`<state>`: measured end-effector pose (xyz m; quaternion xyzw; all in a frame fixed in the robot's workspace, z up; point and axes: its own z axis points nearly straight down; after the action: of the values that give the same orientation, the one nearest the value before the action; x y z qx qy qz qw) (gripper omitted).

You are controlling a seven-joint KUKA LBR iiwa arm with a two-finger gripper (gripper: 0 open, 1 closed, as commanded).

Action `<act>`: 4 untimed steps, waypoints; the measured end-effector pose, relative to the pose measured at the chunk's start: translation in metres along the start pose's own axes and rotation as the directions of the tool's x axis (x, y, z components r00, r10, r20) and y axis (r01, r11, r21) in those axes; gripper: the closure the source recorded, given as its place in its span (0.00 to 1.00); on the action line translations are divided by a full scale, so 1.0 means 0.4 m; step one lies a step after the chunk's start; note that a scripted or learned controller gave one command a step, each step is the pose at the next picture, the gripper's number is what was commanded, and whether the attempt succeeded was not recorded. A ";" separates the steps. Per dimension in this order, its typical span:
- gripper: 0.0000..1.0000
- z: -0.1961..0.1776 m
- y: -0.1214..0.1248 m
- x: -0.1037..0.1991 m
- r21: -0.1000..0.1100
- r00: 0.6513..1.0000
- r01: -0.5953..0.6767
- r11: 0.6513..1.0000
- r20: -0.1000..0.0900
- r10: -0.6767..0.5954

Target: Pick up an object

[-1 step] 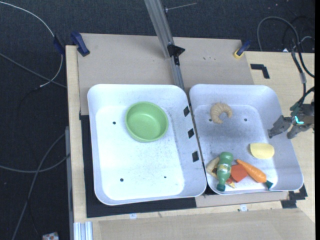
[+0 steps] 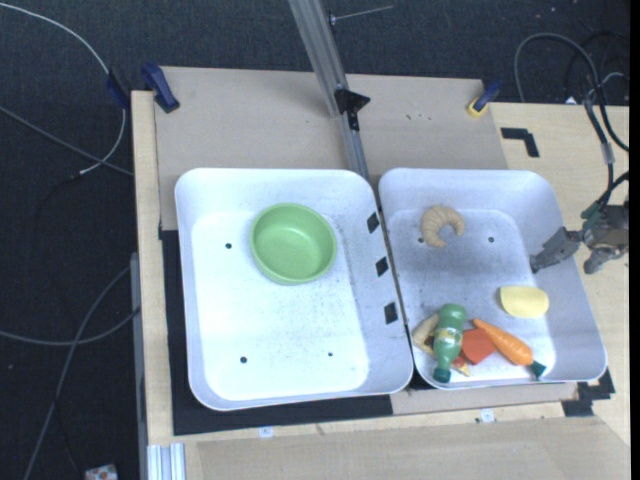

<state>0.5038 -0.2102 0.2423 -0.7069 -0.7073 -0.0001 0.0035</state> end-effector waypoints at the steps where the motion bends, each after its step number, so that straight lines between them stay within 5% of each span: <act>1: 0.00 0.155 -0.010 0.019 0.009 1.000 0.000 1.000 -0.003 0.000; 3: 0.00 0.377 -0.012 0.026 0.008 1.000 -0.001 1.000 -0.004 0.001; 4: 1.00 0.338 -0.006 0.026 -0.001 1.000 0.000 1.000 -0.002 0.000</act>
<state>0.5008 -0.1992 0.1072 -0.7069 -0.7073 -0.0011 0.0037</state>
